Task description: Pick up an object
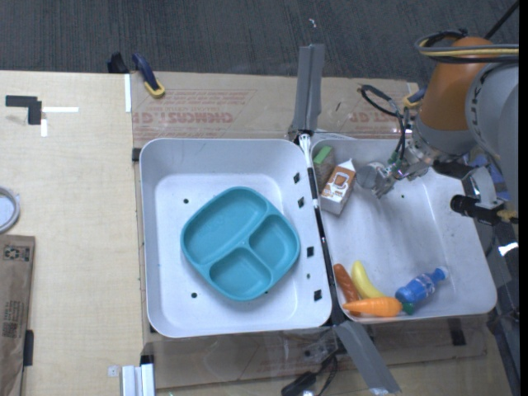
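low at the front of the right white bin lie an orange plastic carrot, yellow banana and blue bottle, while the gripper, its fingers' spread impossible to tell, hovers beside the small brown-and-white carton, which it could nudge over against the bin's wall.

— Grey casing on the arm, upper right of the frame?
— Yes, rounded, with an orange band above the wrist.
— Cables?
— Black ones, looping near the band and trailing left.
— And the gripper?
— Small, metallic grey, black fittings just to its right.
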### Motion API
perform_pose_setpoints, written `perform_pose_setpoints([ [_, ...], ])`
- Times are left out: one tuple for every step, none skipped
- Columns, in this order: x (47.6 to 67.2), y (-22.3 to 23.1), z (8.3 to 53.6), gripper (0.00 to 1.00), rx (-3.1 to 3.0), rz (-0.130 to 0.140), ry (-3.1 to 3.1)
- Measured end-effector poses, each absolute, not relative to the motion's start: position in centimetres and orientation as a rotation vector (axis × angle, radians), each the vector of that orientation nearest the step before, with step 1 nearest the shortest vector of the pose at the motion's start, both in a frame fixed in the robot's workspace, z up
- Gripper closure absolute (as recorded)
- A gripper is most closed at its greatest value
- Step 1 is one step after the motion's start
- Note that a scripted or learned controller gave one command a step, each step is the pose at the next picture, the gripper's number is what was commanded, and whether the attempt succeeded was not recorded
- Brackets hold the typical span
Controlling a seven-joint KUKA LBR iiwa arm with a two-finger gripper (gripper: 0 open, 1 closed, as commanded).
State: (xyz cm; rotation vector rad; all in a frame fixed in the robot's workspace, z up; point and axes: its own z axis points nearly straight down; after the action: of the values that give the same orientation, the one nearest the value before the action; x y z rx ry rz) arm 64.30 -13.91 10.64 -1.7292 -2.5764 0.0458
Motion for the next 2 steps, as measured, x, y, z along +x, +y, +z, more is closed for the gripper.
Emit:
perform_pose_setpoints([
  [63.52, -14.60, 17.99, 1.00, -2.219, 0.002, -2.227],
  [63.50, -14.58, 17.95, 0.00, -2.219, 0.003, -2.227],
])
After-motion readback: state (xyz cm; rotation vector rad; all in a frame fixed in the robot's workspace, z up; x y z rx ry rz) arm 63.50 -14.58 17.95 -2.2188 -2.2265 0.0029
